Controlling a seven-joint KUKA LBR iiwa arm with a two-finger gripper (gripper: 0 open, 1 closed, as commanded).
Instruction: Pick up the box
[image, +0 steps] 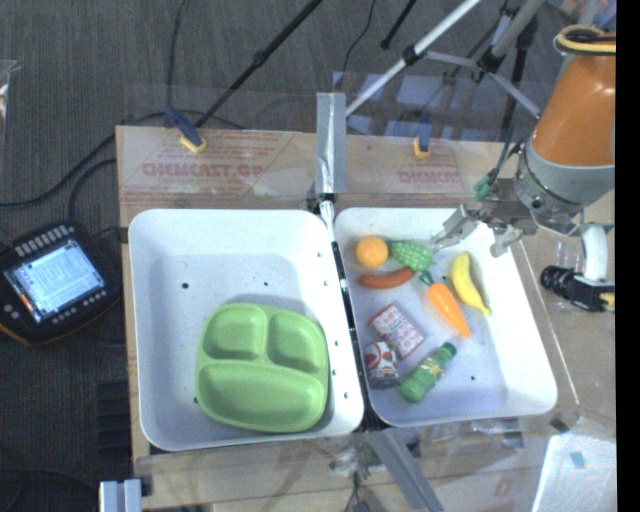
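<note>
Pincer up at the far rim, box waiting near the middle of the right bin.

The pincer (478, 228) hangs spread open and empty over the far edge of the right bin (535, 385), just beside the banana (468, 282) and the green leafy toy (411, 254). The box (396, 331), a small red-and-white carton, lies flat on the bin floor, nearer the front edge and toward the wall shared with the left bin (160, 300), so it sits forward and inward of the pincer. Its long axis runs on a diagonal, far-inner to near-outer. Tight company here: the carrot (449, 308) on its outer side, a can (382, 362) and a green bottle (428, 372) just in front. By the look of it, the open fingers will need to straddle the short sides.
</note>
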